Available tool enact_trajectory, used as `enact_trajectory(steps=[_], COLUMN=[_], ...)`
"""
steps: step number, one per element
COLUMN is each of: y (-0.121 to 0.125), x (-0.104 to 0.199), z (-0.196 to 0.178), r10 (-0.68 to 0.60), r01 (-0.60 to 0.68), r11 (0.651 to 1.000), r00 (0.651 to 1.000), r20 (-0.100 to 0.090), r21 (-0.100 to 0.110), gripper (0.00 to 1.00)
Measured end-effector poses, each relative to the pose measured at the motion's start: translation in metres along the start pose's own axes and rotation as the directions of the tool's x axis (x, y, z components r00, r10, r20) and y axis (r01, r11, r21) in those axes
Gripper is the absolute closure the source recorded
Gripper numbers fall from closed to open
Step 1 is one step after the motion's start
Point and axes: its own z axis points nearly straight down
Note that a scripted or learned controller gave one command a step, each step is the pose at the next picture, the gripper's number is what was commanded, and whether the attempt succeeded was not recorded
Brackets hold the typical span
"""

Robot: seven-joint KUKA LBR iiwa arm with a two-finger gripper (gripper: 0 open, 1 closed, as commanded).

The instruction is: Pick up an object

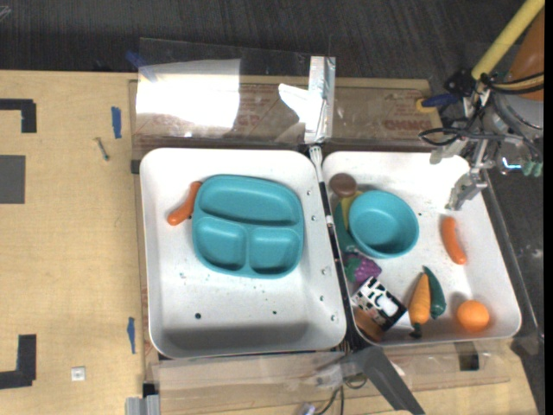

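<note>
A tan desk (pixel 69 258) is seen against dark flooring, carrying two white bins side by side. The left bin (pixel 173 318) holds a teal divided plate (pixel 248 225) and, at the plate's left edge, an orange carrot (pixel 182 207). In the right bin (pixel 501 318) a teal bowl (pixel 383 223) is set near the divider; an orange sausage (pixel 453 239) lies by the right wall, and an orange ball (pixel 473 316) sits in the near right corner. The hand (pixel 462 193) hangs over the far right corner, apparently gripping nothing; whether it is parted cannot be told. The sausage is judged light, smooth and firm, best pinched across its middle.
</note>
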Motion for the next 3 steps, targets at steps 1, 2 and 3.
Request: enact_trajectory(steps=[1, 2, 3], y=[-0.020, -0.034, -0.034], x=[0.006, 0.046, 0.049], z=[0.109, 0.133, 0.133], r10=[-0.010, 0.189, 0.342], r01=[0.010, -0.189, -0.342], r11=[1.000, 0.982, 0.940], r00=[1.000, 0.982, 0.940], r20=[-0.010, 0.002, 0.003], r21=[-0.004, -0.001, -0.002], gripper=[0.00, 0.00, 0.00])
